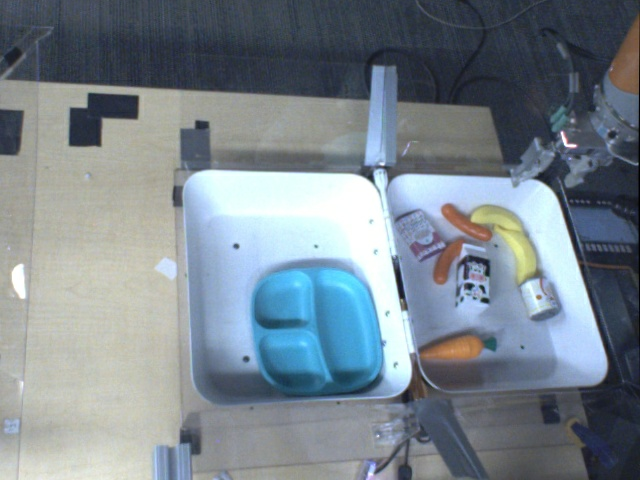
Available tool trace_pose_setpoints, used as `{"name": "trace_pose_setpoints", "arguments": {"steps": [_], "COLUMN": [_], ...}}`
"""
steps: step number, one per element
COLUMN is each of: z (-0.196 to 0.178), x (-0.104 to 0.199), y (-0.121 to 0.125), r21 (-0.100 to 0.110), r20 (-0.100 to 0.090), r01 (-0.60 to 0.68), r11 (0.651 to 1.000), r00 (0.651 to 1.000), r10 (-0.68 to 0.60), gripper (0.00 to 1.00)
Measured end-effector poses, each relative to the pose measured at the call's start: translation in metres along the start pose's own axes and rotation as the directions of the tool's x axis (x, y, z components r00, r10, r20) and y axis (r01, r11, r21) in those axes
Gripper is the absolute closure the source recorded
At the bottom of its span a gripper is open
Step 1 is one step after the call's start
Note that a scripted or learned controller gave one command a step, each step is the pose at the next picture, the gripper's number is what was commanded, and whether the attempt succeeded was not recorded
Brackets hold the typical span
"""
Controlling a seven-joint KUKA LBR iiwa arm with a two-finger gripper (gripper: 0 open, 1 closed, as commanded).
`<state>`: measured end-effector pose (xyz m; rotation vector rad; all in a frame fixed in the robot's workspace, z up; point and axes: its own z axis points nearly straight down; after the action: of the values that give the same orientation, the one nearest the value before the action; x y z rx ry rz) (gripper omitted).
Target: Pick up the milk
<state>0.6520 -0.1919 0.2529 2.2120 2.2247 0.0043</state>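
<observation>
- Since the gripper [560, 153] sits way up at the right bin's [575, 368] top right corner, just outside the rim, it has a fair way to go to the milk [473, 279], so there's plenty of room for the approach to drift off.
- Fingers: two dark prongs look spread apart with nothing between them (small and a bit blurry, so that's my read).
- The milk is a little cow-print carton lying roughly mid-bin. A hot dog [447, 261] is just beside its left edge, maybe touching, and the banana [513, 238] is close on the right. A finger could land on one of those and shove the carton or grab the wrong thing.
- The carton looks like smooth, boxy card, so a grip on a corner could slip or twist it.
- A can [541, 298] lies on its side nearby. It's round, so it would roll if nudged.
- Other stuff: a second hot dog [467, 222] and a carrot [456, 347], both rounded and plasticky, plus a flat packet [419, 233].
- Left bin [200, 268] holds a glossy blue tray [316, 330] with compartments, well clear of all this.
</observation>
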Motion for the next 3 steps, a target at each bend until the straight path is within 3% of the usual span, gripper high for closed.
{"name": "trace_pose_setpoints", "arguments": {"steps": [1,2,3], "z": [0.134,0.162,0.067], "x": [0.040,0.089,0.135], "y": [-0.081,-0.143,-0.153], "r21": [-0.004,-0.011,-0.001], "r20": [0.001,0.001,-0.001], "r01": [0.113,-0.056,0.169], "r11": [0.994,0.998,0.986], "r00": [0.994,0.998,0.986], "r10": [-0.113,0.056,-0.169], "gripper": [0.00,0.00,0.00]}}
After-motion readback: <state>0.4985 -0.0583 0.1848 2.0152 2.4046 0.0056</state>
